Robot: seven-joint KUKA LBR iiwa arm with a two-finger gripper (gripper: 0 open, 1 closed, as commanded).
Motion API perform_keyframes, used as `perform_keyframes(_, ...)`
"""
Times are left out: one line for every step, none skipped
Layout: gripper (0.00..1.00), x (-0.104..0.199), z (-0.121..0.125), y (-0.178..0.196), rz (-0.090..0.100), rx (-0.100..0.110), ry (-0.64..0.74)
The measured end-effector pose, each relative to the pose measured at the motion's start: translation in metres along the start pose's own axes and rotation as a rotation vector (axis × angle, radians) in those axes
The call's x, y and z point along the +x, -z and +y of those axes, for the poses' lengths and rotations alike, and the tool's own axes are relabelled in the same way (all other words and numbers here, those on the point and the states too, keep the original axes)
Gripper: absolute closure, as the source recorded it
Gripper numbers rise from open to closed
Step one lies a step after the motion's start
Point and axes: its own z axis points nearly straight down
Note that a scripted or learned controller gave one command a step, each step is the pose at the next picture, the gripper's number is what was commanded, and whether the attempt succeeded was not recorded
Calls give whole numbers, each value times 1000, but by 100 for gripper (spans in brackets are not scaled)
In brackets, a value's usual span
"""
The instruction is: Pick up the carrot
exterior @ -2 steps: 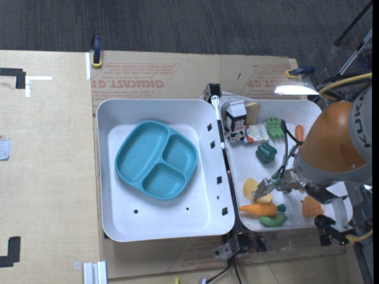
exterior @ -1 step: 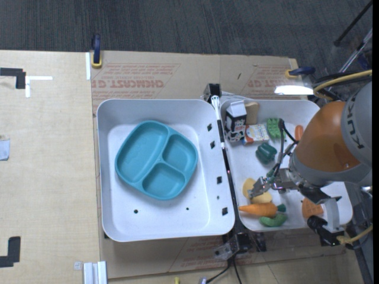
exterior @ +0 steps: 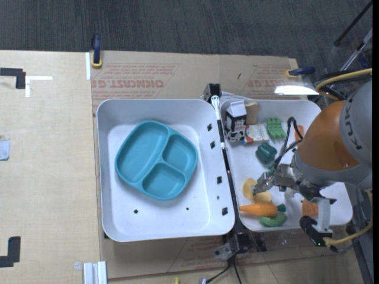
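Carrot (exterior: pixel 258 209), an orange tapered plastic toy, lies near the front of the right shallow white bin (exterior: pixel 308 102).
The grey two-finger gripper (exterior: pixel 263 184) hangs just above it, fingers apparently open and empty. A green toy vegetable (exterior: pixel 273 220) touches the carrot and a yellow piece (exterior: pixel 249 188) is close, so the fingers may catch these instead.

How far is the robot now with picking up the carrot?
Done: the arm has reached into the right white bin, and its tool hangs just above the orange carrot. In hand: nothing visible; the carrot lies flat on the bin floor beside a green vegetable. Left: lower onto the carrot, grip it and lift it.
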Motion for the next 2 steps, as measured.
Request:
perform_keyframes(0,7,0,0,0,0,157)
perform_keyframes(0,5,0,0,0,0,171)
